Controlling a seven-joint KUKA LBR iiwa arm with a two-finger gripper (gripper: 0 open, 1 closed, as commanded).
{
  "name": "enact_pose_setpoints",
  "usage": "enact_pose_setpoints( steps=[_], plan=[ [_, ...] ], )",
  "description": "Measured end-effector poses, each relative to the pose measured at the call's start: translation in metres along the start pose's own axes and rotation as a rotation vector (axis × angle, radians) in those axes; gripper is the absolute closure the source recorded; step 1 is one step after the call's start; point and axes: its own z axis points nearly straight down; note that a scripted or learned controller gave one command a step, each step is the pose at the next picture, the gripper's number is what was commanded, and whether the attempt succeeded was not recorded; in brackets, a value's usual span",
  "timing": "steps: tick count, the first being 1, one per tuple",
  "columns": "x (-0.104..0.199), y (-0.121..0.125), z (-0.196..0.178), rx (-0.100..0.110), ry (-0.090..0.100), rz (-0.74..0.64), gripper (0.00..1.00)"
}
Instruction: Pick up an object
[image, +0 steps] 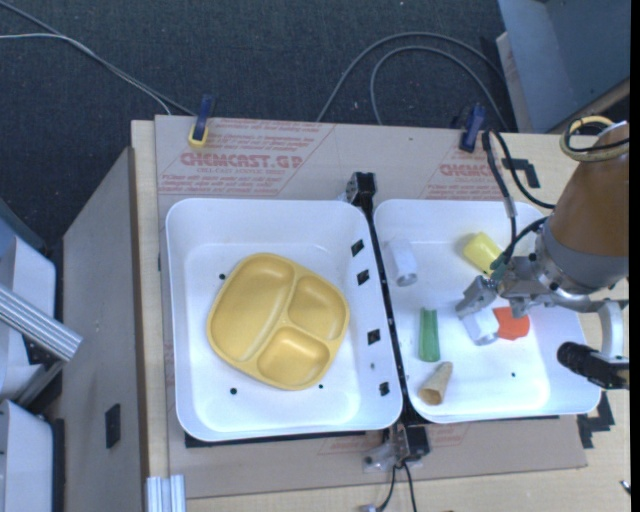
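Jaws (484, 312) low in right bin (455, 392), just beside red piece (513, 327); open or shut, cannot tell, nothing seen held. Green stick (429, 335), cone (436, 381), yellow block (479, 249) nearby. Better to center over red piece, go straight down, close slow.

brown bench (250, 150) under two white bins: left bin (185, 300), right bin (520, 395), side by side

Glossy yellow plastic tray (277, 319) in smooth white plastic bin (190, 330)
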Motion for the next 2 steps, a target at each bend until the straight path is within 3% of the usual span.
enact_pose_setpoints(
  steps=[1,2],
  plan=[
    [0.000,0.001,-0.011,-0.002,0.000,-0.001,1.00],
    [0.000,0.020,-0.147,-0.020,-0.005,-0.002,1.00]
  ],
)
